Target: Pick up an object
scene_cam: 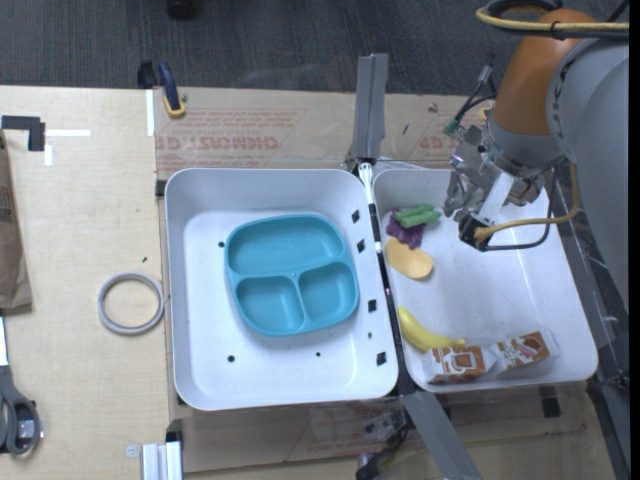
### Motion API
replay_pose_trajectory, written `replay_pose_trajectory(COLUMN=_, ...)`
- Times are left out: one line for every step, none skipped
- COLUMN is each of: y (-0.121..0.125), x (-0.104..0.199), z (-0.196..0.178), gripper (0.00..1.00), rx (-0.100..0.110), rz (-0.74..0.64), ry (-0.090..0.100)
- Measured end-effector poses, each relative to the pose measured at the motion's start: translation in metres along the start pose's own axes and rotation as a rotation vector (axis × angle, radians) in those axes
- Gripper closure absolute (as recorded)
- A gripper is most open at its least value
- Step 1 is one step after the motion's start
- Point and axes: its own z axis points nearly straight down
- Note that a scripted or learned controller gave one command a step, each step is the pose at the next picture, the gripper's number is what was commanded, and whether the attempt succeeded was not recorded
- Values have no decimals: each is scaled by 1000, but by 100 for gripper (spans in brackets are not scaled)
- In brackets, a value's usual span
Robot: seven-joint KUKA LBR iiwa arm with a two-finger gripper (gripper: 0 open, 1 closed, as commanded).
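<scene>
The right bin (520, 278) holds a green pod-like piece (416, 214) lying on a purple item (404, 232) near its back left corner. In front of those lies a yellow-orange slice (411, 261). A banana (427, 333) and a brown-and-white snack packet (490, 357) rest along the front wall. My gripper (462, 196) hangs over the back of this bin, just right of the green piece and apart from it. I see nothing hanging from it.
A blue divided plate (292, 273) lies in the left bin (200, 348). On the bench to the left are a grey ring (131, 301) and scissors (18, 418). A grey post (371, 108) stands behind the wall between the bins.
</scene>
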Motion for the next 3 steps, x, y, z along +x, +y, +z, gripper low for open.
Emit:
replay_pose_trajectory(y=46, x=-12, z=92, gripper=100, rx=-1, rz=-137, ry=-1)
replay_pose_trajectory(y=91, x=-61, z=53, gripper=100, rx=-7, rz=-424, ry=-1)
replay_pose_trajectory(y=91, x=-61, z=53, gripper=0, rx=-6, rz=-424, ry=-1)
